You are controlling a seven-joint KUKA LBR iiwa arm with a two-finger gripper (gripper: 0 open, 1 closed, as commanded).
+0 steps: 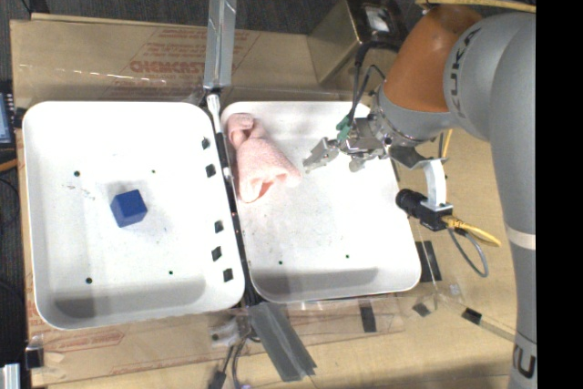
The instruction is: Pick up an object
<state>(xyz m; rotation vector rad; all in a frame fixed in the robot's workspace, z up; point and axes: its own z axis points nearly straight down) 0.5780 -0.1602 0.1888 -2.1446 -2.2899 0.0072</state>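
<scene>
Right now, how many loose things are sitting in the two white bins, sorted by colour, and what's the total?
Blue: 1, the blue cube in the left bin
Pink: 1, the pink cloth in the right bin
Total: 2
</scene>
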